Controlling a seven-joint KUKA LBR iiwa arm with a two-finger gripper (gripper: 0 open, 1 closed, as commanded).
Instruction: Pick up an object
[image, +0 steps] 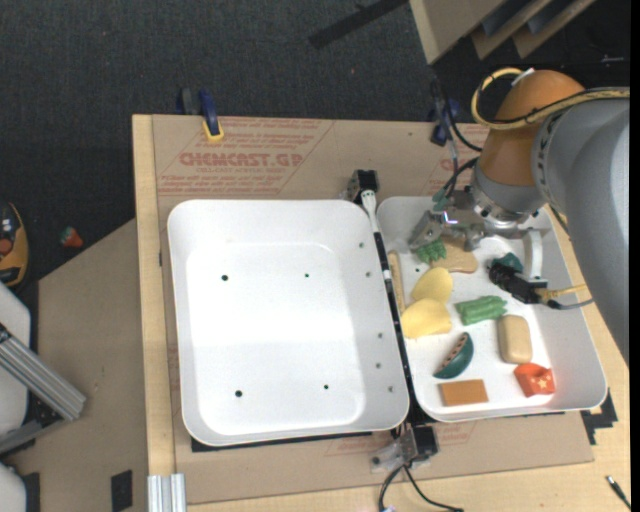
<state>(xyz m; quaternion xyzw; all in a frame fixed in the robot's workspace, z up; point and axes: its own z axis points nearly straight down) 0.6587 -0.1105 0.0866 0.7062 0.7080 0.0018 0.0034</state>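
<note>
The pincer (440, 232) sits low over the far corner of the right bin (580, 385), close above a small green piece (432, 250); whether its tips are spread or pressed together cannot be told, and nothing is seen held. That green piece, just below the pincer and touching a tan slice (460, 261), looks the likeliest target; a good grasp would straddle its short width and lift straight up, clear of the bin wall. Its long axis seems to run across the bin, though it is too small to be sure; 2 yellow pieces (428, 303) lie nearer the camera.
</note>
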